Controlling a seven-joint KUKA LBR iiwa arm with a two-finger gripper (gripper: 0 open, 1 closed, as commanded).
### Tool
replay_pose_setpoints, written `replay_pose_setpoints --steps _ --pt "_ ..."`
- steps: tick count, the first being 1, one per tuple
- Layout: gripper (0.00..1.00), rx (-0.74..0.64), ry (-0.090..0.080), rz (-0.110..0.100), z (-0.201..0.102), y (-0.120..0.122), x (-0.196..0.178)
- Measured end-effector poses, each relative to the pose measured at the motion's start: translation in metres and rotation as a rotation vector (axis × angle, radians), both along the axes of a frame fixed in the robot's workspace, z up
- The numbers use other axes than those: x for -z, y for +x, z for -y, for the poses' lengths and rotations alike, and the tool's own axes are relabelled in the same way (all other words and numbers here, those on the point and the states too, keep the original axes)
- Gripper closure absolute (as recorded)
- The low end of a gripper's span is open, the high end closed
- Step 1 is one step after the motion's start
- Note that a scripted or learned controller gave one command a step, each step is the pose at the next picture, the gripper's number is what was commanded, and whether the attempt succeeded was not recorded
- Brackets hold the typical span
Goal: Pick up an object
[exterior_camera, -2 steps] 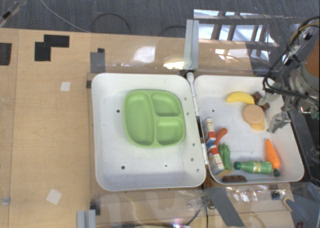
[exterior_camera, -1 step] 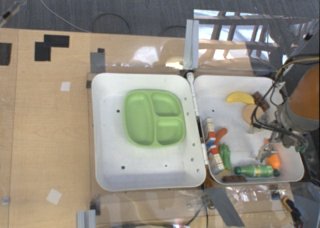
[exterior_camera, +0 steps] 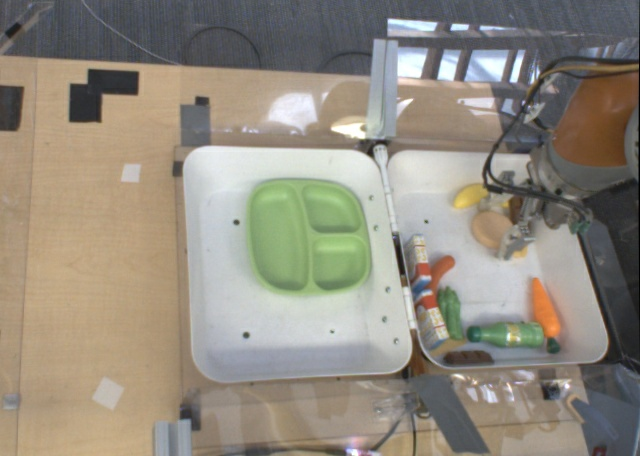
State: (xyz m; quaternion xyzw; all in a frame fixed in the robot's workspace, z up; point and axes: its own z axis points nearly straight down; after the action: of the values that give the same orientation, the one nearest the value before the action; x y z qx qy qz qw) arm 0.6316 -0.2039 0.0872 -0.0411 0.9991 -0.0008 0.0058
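progress: nothing lifted. No object is seen between the fingers, so the pick itself is still to do. My read: approach or descent stage, grasp and lift remaining.
arm: grey with an orange band, enters from the right of the view, wrist over the upper part of the right bin (exterior_camera: 590, 339).
gripper: gripper (exterior_camera: 516, 244) hangs just beside the round tan object (exterior_camera: 489, 231), at its right edge. Touching or just above, can't tell from this angle.
fingers: cannot tell whether spread or closed, too small and dark against the wrist hardware.
likely target: the round tan object, upper middle of the right bin, just below the yellow piece (exterior_camera: 467, 196). That's a guess from proximity only.
target axis: roughly round, no clear long axis or pointing direction.
other candidates: carrot (exterior_camera: 545, 308) near the right wall, long axis running up-down in the view with a slight tilt, and I can't tell which end is the tip; green bottle (exterior_camera: 513, 335) lying flat along the bottom wall, long axis left-right, neck pointing left.
left-wall cluster: red item (exterior_camera: 440, 267), green vegetable (exterior_camera: 450, 311), small box (exterior_camera: 418, 256), packed close together, axes mostly up-down.
left bin: left bin (exterior_camera: 215, 339) holds 1 green divided plate (exterior_camera: 306, 236) with 3 compartments, well apart from the gripper.
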Motion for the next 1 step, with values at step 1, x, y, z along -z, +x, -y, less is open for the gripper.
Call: replay_pose_setpoints --steps 1 --pt "0.00 0.034 -0.001 0.001 0.0019 -0.0734 -0.0023"
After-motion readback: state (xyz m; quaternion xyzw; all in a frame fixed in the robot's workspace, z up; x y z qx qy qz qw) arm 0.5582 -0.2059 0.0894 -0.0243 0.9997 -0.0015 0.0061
